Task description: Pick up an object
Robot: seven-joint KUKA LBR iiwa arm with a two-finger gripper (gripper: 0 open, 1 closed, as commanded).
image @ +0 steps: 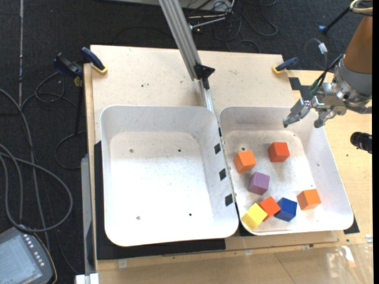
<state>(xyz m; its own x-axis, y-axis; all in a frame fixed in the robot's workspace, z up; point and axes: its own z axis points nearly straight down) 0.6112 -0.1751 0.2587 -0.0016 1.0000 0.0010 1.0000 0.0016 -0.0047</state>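
Two shallow white bins sit side by side on the bench (148, 76), their inner rims meeting under a slanted metal rail (180, 31). The left bin (112, 158) offers a broad bare floor with only a few dark specks. The right bin (337, 188) holds seven blocks, all gathered in its middle and near half, leaving a strip of bare floor along its far wall.

A red block (278, 151) lies nearest the far wall, with an orange block (245, 160) just to its left and apart from it. A purple block (259, 183) sits below those two. Along the near rim, a yellow block (254, 216), a small orange block (270, 206) and a blue block (286, 209) crowd together, touching or nearly so. Another orange block (308, 199) rests close to the right wall.

The gripper (305, 117) hangs over the far right corner of the right bin, above the rim and well apart from every block. Its two fingers are spread wide, one pointing down-left and the other down-right, with nothing between them and nothing touching them.
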